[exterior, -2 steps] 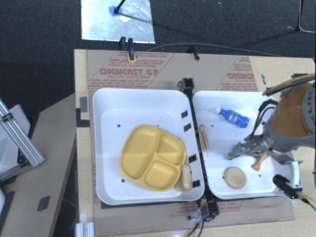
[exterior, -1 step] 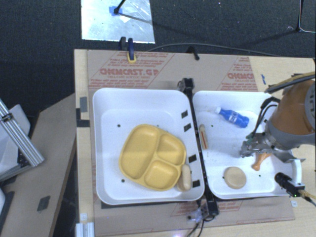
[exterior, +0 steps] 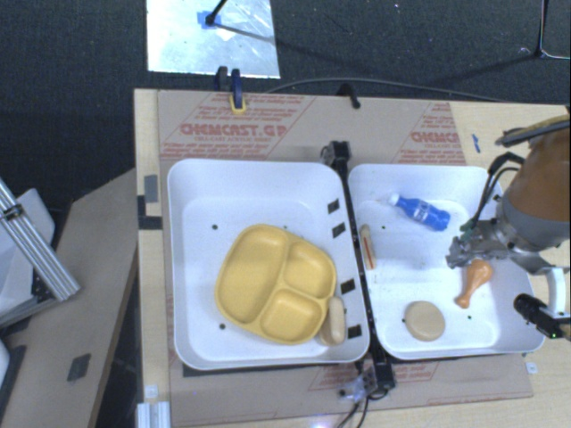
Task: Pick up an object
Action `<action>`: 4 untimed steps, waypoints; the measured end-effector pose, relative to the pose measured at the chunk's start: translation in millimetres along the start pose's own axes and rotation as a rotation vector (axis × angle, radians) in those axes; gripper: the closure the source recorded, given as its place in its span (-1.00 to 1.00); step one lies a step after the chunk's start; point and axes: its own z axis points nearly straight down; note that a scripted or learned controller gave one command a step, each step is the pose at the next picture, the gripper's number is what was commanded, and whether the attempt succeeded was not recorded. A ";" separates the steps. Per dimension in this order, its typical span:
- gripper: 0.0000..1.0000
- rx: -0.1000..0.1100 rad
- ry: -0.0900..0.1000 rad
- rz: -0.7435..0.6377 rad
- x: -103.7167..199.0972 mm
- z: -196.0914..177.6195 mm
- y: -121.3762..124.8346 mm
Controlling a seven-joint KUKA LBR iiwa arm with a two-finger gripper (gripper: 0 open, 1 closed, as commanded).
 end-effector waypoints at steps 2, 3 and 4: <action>1.00 -0.002 -0.001 0.000 -13.5 -99.1 0.3; 1.00 0.001 0.003 -0.006 29.9 -97.9 31.7; 1.00 0.001 0.003 -0.007 78.0 -101.4 60.6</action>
